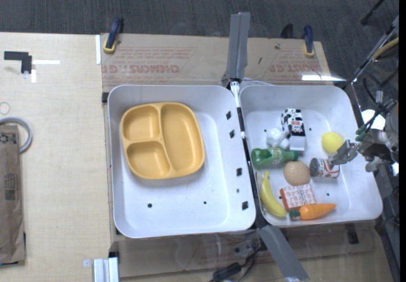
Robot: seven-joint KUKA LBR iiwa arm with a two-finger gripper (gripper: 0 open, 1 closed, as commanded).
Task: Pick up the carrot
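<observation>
The orange carrot [315, 211] with a green stem end lies flat along the front wall of the right bin [355, 208], just below a red and white box [298, 196]. My gripper [347, 153] hangs low over the bin's right side, between a yellow lemon [332, 142] and a small red and white can [325, 168]. It is well behind and to the right of the carrot, not touching it.
The right bin also holds a banana [271, 197], a brown round fruit [296, 173], a green bottle [273, 156] and a cow-patterned carton [293, 124]. A yellow divided plate [163, 141] lies in the left bin [127, 211].
</observation>
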